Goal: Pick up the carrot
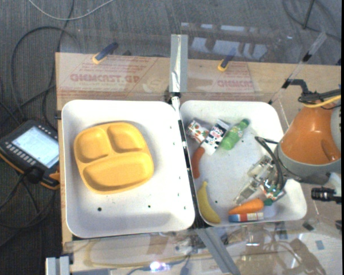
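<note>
I'm down in the right bin [286, 153], my fingers [262, 183] hovering just above the carrot [247, 206]; can't tell if they're open. Next I'd drop lower and close around it.

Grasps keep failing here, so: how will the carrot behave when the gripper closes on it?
The carrot looks like smooth, tapered, rigid plastic, so probably light and slippery. Rounded and lying flat by the bin wall, it may roll or squirt away from the gripper.

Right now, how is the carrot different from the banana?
The carrot is orange; the banana is yellow. The carrot looks straight, while the banana curves. The carrot lies right by the gripper; the banana lies farther off, near the bin's left wall. Both are in the right bin, near its front edge.
</note>
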Available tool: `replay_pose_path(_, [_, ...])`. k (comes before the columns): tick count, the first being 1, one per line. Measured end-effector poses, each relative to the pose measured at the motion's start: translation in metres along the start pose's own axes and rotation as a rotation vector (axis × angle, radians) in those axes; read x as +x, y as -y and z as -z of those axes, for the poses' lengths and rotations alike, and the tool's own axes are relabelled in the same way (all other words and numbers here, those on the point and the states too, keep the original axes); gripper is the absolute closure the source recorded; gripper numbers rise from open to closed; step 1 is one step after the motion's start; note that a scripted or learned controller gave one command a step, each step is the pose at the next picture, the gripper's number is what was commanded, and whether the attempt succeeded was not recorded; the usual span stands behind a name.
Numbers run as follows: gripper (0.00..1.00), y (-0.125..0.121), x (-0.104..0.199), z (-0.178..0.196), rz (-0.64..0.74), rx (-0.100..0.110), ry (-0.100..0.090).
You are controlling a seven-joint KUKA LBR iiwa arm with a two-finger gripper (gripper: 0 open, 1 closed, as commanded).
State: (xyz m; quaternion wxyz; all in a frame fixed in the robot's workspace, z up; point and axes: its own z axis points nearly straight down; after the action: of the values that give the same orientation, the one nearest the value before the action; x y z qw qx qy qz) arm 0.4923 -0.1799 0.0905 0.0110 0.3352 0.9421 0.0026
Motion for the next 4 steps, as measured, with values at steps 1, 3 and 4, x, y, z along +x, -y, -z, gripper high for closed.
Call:
replay_pose_path(1, [0.00,0.007,0.002,0.026,-0.023,0.010,-0.019])
replay_pose_path(3, [0.00,-0.022,0.025,0.091,0.322,0.009,-0.024])
replay_pose_path(4, [0.00,0.000,0.003,0.012,0.682,0.000,-0.008])
